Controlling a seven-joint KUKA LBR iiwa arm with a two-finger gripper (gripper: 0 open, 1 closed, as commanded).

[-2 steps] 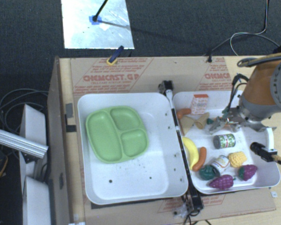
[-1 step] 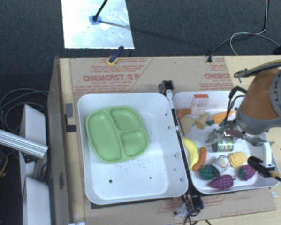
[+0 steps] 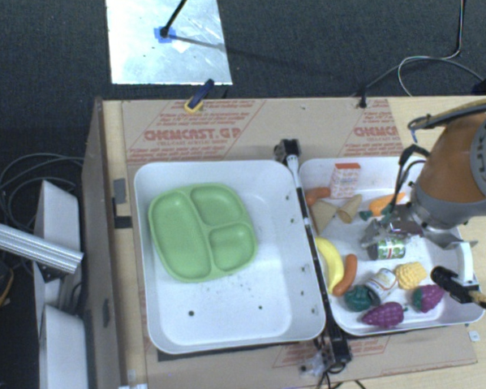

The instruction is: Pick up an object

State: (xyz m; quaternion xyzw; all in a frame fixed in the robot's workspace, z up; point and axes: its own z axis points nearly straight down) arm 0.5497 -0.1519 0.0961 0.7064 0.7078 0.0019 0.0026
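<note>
The right bin (image 3: 469, 316) holds toy foods. Among them are a yellow banana (image 3: 332, 258), a red sausage (image 3: 345, 274), a small green can (image 3: 390, 248), yellow corn (image 3: 410, 274), purple grapes (image 3: 384, 314) and a purple eggplant (image 3: 427, 297). My gripper (image 3: 381, 229) hangs low over the bin's middle, just above the green can and close to an orange carrot (image 3: 382, 204). The wrist hides how it meets the can.
The left bin (image 3: 233, 312) carries a green divided plate (image 3: 203, 231). At the back of the right bin are a white and orange carton (image 3: 345, 178), a tan cone (image 3: 341, 213) and a reddish sausage (image 3: 317, 195). A dark green vegetable (image 3: 360, 297) lies near the front.
</note>
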